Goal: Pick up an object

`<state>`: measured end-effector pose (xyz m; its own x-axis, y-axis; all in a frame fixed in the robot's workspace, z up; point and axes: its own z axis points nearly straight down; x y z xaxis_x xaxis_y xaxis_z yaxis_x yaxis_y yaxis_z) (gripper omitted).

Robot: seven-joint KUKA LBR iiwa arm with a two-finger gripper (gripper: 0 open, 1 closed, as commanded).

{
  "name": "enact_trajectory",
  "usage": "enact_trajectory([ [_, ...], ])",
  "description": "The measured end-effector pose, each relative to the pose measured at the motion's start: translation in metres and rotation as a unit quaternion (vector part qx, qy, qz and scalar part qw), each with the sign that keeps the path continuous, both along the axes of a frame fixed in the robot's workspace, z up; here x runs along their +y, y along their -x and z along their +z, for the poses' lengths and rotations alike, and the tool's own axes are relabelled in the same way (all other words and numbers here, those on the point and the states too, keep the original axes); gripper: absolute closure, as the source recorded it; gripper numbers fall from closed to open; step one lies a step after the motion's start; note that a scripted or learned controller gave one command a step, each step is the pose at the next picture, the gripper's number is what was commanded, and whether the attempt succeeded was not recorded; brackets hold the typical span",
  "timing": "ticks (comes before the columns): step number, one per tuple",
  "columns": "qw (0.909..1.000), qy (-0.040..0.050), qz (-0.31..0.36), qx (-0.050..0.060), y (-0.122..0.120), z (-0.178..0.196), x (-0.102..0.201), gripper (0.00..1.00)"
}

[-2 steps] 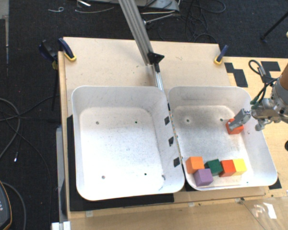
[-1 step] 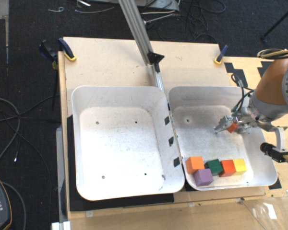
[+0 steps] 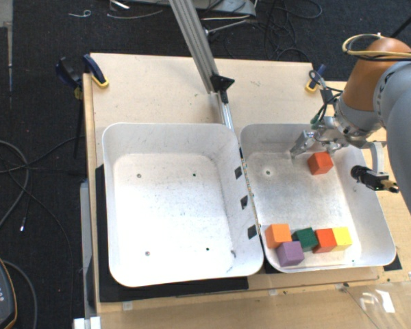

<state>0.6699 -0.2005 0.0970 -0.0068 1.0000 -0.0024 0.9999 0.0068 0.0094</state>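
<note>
My gripper (image 3: 315,149) hangs over the back of the right bin (image 3: 370,214), reaching in from the right. One grey finger (image 3: 299,147) juts out to the left, so the gripper looks open. A red-orange cube (image 3: 320,163) sits tilted just below and in front of the fingers, with a gap between it and the left finger; I cannot tell whether it touches the other finger. At the bin's front lie an orange cube (image 3: 278,234), a green cube (image 3: 305,238), a second red-orange cube (image 3: 325,239), a yellow cube (image 3: 342,236) and a purple cube (image 3: 290,253).
The left bin (image 3: 168,197) adjoins the right one along a shared rim with black clips (image 3: 244,201). A slanted metal rail (image 3: 195,36) ends at the back between the bins. Clamps (image 3: 89,70) sit at the bench's back corners.
</note>
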Motion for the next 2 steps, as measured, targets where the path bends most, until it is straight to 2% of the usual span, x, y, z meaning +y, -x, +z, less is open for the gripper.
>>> enact_trajectory([
  [1, 1.0, -0.001, -0.001, 0.003, 0.042, 0.0, 0.039, 0.0],
  [2, 1.0, -0.0009, -0.004, 0.004, 0.097, 0.0, 0.06, 0.0],
])
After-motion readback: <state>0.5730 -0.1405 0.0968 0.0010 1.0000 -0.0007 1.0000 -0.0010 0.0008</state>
